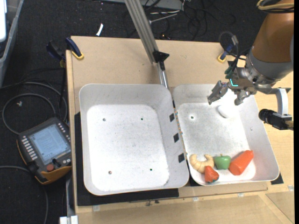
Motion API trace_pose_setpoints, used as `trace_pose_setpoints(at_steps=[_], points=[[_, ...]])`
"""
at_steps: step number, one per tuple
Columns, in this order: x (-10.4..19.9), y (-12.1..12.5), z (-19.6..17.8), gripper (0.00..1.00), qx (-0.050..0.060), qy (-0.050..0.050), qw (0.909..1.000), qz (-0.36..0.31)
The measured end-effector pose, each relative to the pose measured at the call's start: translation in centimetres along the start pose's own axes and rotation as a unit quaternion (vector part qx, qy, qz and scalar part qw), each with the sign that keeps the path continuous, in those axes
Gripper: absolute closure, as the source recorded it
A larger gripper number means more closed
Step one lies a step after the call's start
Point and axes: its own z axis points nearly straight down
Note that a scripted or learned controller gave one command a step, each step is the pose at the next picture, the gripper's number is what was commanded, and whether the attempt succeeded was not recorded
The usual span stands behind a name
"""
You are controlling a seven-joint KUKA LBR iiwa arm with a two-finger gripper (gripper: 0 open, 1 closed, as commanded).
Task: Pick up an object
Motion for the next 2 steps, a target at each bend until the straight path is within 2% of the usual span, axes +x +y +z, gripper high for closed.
trace_pose_setpoints(at_steps=[1,2], points=[[0.7,0.2,6.2,0.00,0.003,0.000,1.0000,0.000],[0.2,-0.3,12.4,0.00,0.004,0.000,1.0000,0.001]])
